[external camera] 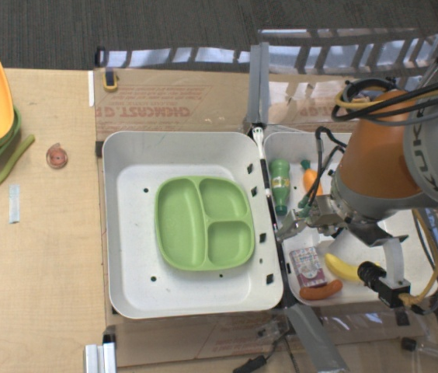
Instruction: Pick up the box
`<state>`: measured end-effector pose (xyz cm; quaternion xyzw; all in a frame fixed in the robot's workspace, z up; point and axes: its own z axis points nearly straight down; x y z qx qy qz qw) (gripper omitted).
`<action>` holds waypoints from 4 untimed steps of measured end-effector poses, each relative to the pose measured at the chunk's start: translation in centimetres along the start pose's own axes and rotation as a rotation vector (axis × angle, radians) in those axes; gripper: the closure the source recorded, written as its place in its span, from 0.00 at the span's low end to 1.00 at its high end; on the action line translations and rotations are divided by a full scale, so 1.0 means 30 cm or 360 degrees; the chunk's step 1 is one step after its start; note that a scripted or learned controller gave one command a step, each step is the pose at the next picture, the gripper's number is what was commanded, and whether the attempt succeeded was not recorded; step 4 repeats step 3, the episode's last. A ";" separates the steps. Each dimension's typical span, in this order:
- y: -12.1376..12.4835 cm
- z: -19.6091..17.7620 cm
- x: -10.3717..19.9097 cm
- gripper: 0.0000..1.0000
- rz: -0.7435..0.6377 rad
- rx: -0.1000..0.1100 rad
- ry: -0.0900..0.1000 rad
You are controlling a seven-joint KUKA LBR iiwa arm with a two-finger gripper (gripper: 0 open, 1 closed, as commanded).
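We note the box [306,261] lying flat in the right bin [409,290], just beside the banana [341,268]. The gripper [295,222] hovers just above the box, fingers spread, holding nothing.

The box [307,262] lies near the front wall of the right bin [436,243]. Obstacles close around the box: a banana [341,268] just right, a red sausage [321,289] just in front, and the end effector [295,222] just behind. The box's top face is unobstructed from above.
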<state>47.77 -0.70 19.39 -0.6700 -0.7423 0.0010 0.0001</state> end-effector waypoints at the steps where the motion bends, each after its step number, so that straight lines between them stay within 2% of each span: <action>1: -0.015 0.012 -0.120 0.00 0.0214 0.0003 0.0000; 2: -0.006 0.011 -0.055 0.00 0.0331 0.0001 0.0001; 3: -0.005 -0.016 -0.059 1.00 0.0329 0.0004 -0.0003; 4: -0.005 -0.016 -0.059 1.00 0.0329 0.0004 -0.0003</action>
